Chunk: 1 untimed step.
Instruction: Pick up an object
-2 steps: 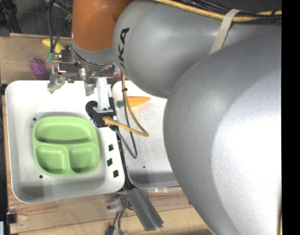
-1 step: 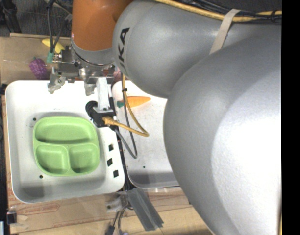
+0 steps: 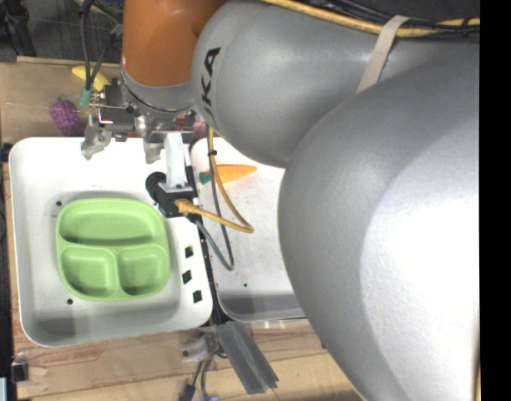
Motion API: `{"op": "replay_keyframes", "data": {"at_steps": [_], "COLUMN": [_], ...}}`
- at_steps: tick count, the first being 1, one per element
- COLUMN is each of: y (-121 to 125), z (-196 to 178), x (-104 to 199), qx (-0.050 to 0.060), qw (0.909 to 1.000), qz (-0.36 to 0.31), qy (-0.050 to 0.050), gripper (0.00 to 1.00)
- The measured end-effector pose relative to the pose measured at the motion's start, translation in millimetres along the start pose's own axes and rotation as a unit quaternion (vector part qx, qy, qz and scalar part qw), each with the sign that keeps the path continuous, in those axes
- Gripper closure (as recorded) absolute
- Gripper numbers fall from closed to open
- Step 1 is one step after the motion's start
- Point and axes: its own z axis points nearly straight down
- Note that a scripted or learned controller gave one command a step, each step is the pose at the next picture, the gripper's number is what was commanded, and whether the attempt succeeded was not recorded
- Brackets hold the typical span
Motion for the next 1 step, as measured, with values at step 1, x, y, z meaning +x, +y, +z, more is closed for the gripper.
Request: {"op": "replay_keyframes", "data": {"at_steps": [1], "y": [0.0], "z": [0.0], "x": [0.0], "qx": [0.000], "qw": [1.0000], "qz": [0.000], "qy": [0.000], "gripper": [0.00]}}
